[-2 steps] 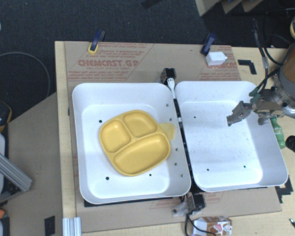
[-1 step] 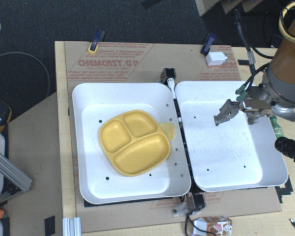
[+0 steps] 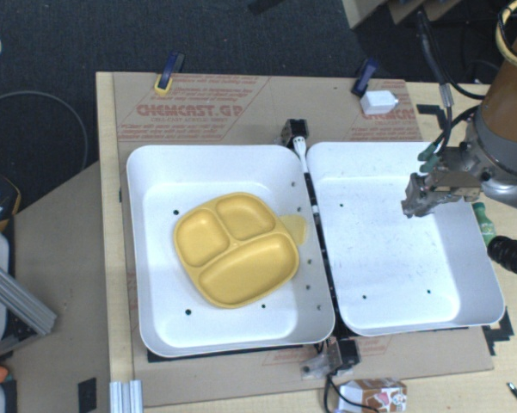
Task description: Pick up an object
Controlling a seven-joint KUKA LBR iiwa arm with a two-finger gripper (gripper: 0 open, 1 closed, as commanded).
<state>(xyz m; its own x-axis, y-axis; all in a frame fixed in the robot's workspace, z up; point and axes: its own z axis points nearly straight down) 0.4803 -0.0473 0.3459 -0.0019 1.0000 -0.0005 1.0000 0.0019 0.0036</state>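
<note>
The yellow divided plate (image 3: 235,248) is a rounded, matte plastic piece with three compartments: two smaller ones on its far side, one long one on its near side. It lies flat in the left bin (image 3: 146,231), roughly central, turned slightly askew to the bin's walls. A small pale yellow piece (image 3: 294,227) pokes out from under the plate's right edge, toward the wall shared with the other bin; what it is cannot be made out. The right bin (image 3: 387,265) shows a speckled white floor. The claw (image 3: 418,203) hangs over the far right part of the right bin, near its right wall, well apart from the plate. Whether the claw is spread or pressed together cannot be told from this angle; nothing is seen between its tips. Open floor runs around the plate on all sides, widest along the left bin's far wall and left wall, narrowest at its right. Both bins sit on a brown board (image 3: 241,101), touching along their inner rims.
</note>
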